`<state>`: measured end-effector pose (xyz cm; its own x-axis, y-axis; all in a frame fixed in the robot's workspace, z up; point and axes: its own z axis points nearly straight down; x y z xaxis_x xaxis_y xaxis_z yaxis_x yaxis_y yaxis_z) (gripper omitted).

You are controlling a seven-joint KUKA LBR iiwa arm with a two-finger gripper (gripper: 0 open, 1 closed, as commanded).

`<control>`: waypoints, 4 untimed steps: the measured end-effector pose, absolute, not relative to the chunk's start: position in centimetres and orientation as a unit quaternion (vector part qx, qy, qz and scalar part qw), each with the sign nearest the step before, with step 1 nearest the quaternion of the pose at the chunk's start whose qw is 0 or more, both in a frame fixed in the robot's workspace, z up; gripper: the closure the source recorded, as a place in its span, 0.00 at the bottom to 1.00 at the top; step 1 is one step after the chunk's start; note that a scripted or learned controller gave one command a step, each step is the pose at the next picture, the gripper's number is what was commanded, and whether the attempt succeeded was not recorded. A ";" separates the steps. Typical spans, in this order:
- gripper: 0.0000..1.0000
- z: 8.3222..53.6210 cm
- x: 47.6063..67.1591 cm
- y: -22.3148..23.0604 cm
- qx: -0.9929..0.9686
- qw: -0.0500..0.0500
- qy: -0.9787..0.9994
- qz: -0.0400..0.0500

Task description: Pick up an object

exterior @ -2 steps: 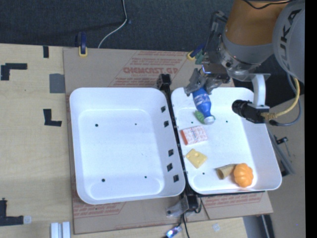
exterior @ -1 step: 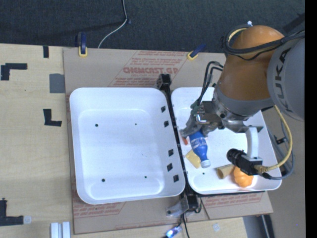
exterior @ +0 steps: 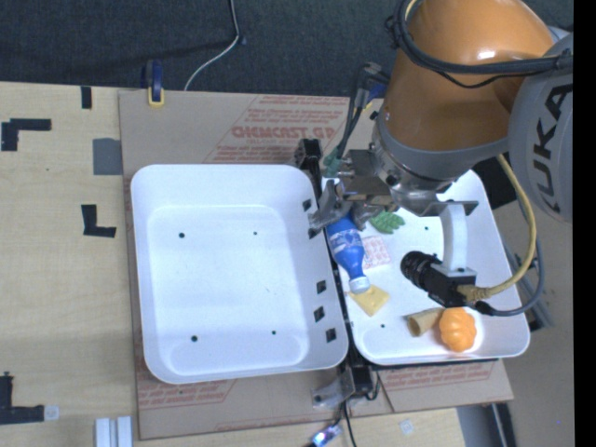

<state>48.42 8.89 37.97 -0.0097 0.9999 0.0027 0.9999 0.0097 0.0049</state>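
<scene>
White plastic bins sit side by side on a brown cardboard sheet (exterior: 242,128), the left bin (exterior: 223,277) and the right bin (exterior: 488,250) touching along their inner walls. The gripper (exterior: 337,198) is at the far-left corner of the right bin, directly over the far end of a blue bottle (exterior: 347,250). Whether the gripper is clamped or released cannot be determined, nor whether it has the bottle. The bottle lies flat along the right bin's left wall, white cap pointing near. A yellow wedge (exterior: 372,300) touches the cap. A green leaf-shaped item (exterior: 386,220) lies just right of the bottle's far end. An orange fruit (exterior: 458,330) rests at the near wall, with a tan piece (exterior: 421,321) just beside it on the left.
</scene>
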 end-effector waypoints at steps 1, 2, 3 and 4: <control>1.00 38.4 48.4 8.5 0.706 -0.001 0.708 -0.004; 1.00 39.2 48.5 8.5 0.705 -0.002 0.709 -0.006; 1.00 35.6 56.5 7.2 0.708 0.000 0.707 -0.003; 1.00 41.0 54.2 12.4 0.704 0.000 0.710 0.001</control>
